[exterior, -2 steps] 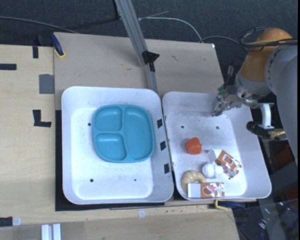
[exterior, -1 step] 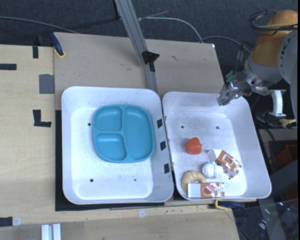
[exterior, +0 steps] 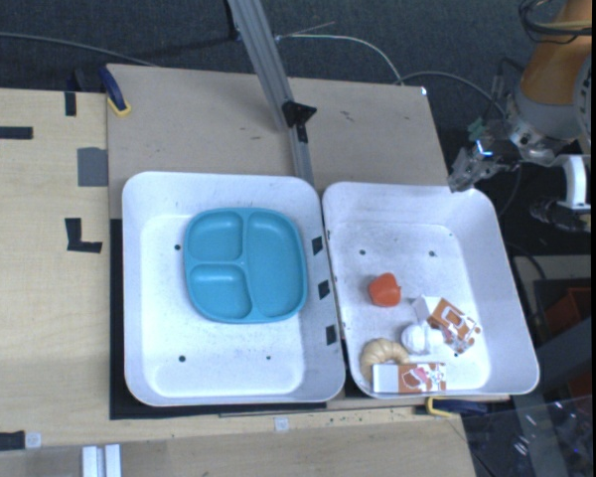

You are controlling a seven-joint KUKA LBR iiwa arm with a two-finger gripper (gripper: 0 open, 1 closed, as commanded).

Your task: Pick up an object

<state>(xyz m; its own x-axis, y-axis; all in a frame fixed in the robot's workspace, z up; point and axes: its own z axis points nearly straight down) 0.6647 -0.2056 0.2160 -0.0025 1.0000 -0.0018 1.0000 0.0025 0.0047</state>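
Orange tomato [exterior: 383,289] is seen in the right bin [exterior: 477,217] — gripper [exterior: 464,172] past its far corner, grip unreadable.

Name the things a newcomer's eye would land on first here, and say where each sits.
The blue divided plate stands out most, lying in the left bin. Next comes the small orange-red item near the middle of the right bin, with a croissant and printed cartons clustered at its near edge. The gripper hangs over that bin's far right corner.
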